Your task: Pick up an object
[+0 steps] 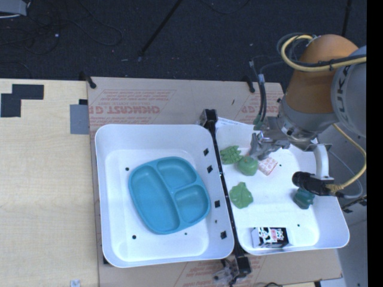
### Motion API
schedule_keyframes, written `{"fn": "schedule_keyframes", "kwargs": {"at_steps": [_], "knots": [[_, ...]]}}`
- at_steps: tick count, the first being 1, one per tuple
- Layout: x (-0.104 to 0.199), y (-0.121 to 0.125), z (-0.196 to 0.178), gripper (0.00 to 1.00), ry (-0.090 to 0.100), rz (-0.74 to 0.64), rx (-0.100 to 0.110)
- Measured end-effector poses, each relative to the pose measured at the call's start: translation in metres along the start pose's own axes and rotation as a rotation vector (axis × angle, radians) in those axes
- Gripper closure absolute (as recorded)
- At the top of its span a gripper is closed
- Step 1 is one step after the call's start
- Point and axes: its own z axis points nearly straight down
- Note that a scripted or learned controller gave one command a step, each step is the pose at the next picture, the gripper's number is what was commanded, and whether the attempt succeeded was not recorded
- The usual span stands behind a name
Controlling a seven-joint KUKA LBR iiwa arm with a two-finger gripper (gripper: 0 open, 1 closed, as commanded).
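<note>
1. You see the gripper (pixel 258 148) low in the right bin (pixel 326 235), just above a green ball (pixel 248 165); whether it grips anything, you cannot tell.
2. A pink card (pixel 268 165) touches the ball, so it may get pinched along.
3. The ball may roll away.

- Cardboard sheet (pixel 149 100) under the bins, upper centre of frame: red printed lettering, appears reversed or upside down; not reliably legible.
- More red print on the same cardboard at bottom centre, below the bins; too small to read.
- Small black-and-white carton (pixel 270 237), lower right of the right bin (pixel 335 232): printed graphics, text not legible.
- Small white-and-red packet (pixel 268 165) near frame centre-right: pattern only, unreadable.
</note>
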Motion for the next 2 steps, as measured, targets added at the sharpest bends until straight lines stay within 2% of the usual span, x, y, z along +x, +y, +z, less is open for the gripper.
{"fn": "schedule_keyframes", "kwargs": {"at_steps": [1, 2], "knots": [[0.056, 0.012, -0.002, 1.00, -0.001, -0.001, -0.002], [0.099, 0.011, 0.003, 1.00, 0.000, -0.001, 0.001]]}}
